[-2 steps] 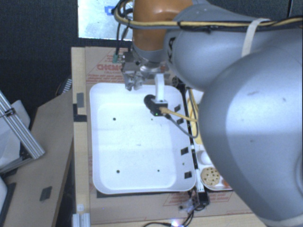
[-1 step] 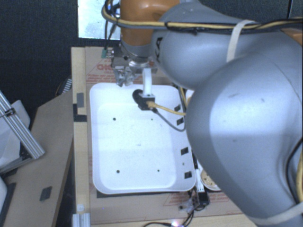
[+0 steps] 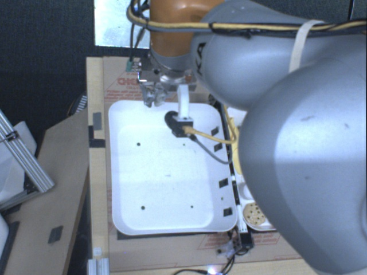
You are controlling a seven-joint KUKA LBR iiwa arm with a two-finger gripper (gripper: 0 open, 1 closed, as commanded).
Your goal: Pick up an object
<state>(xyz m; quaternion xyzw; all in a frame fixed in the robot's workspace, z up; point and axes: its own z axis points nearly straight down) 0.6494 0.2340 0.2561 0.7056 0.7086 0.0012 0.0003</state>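
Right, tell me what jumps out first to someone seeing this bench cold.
The huge grey arm fills the right side, covering most of the right bin. Its orange band sits at top centre, with the end effector hanging over the far edge of the left white bin. A small round tan perforated object peeks out low in the right bin.

The left bin (image 3: 166, 176) lies on the counter (image 3: 97, 153) at the middle of the view, with the pincer (image 3: 166, 99) hanging over its 12 o'clock rim. At the bin's 3 o'clock sits the right bin (image 3: 249, 196), mostly hidden beneath the arm (image 3: 298, 125). A round perforated object (image 3: 253, 214) lies in that second bin, toward 5 o'clock of the view
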